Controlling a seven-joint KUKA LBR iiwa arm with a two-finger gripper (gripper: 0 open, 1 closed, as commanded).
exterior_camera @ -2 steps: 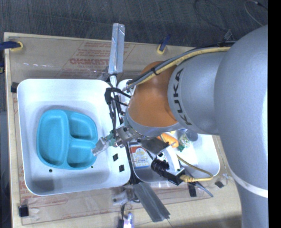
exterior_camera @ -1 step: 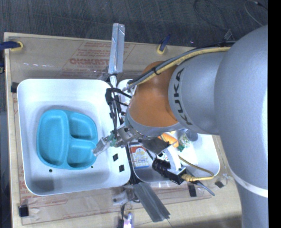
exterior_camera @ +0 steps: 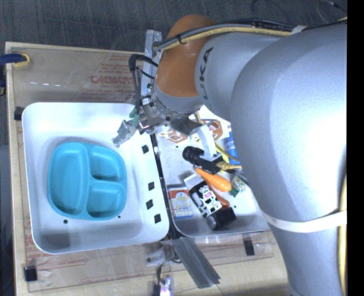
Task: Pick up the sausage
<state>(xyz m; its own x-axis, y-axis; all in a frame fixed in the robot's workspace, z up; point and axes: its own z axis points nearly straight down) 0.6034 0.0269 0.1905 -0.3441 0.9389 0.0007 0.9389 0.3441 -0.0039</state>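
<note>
One grey arm point(exterior_camera: 280, 103) looms over the right bin point(exterior_camera: 246, 222); its gripper point(exterior_camera: 125, 132) hangs at the left bin's point(exterior_camera: 40, 227) inner rim, whether released or clenched I cannot tell. Sausage point(exterior_camera: 214, 179), likely the orange-brown piece amid right-bin clutter, lies well apart from it. Probably light, smooth, apt to roll; grip across mid-length.

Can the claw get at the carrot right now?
Probably yes: the carrot lies uncovered atop the right bin's clutter, near the claw over the left bin, though neighbours crowd it.
</note>
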